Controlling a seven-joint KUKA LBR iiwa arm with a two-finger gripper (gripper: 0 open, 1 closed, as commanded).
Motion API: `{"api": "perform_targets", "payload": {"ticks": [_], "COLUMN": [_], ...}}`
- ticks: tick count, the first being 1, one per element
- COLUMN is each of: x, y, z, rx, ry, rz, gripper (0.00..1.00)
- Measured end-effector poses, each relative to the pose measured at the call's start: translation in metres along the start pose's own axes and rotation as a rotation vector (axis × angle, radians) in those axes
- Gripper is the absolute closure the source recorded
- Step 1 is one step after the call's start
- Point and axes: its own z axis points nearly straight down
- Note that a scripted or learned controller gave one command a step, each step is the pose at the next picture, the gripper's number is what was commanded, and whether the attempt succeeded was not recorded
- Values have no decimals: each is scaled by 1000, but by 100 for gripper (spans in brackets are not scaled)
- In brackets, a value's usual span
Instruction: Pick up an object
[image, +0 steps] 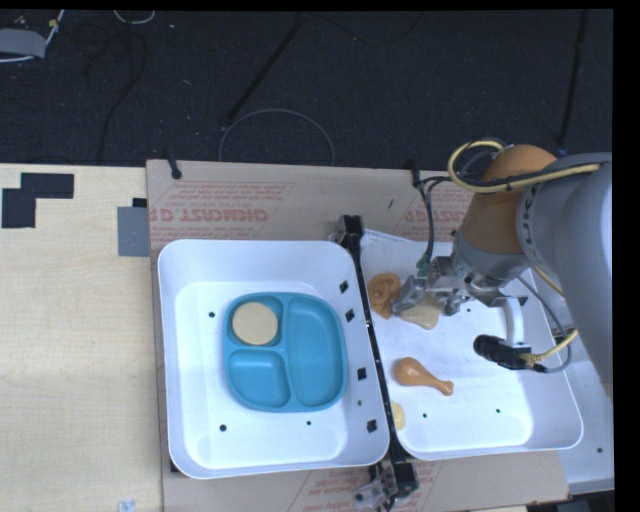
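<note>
My gripper (428, 297) is low in the upper left part of the right bin (500, 420). A cream-coloured piece (421, 317) lies right under it, partly covered by it. Just to the left sits a tan pretzel-shaped item (383, 293). A tan drumstick (421, 376) lies on the bin floor nearer the front, apart from the gripper. A small yellowish piece (397, 415) rests against the bin's left wall.
The left bin (190, 290) holds a blue divided plate (310, 350) with a round tan biscuit (254, 323) in its upper left compartment. A black divider (365, 330) runs between the two bins. The grey arm (560, 230) comes in from the right.
</note>
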Motion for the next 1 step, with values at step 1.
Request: {"api": "perform_targets", "payload": {"ticks": [1], "x": [0], "y": [0], "z": [-11], "rx": [2], "ry": [1], "rz": [1], "gripper": [100]}}
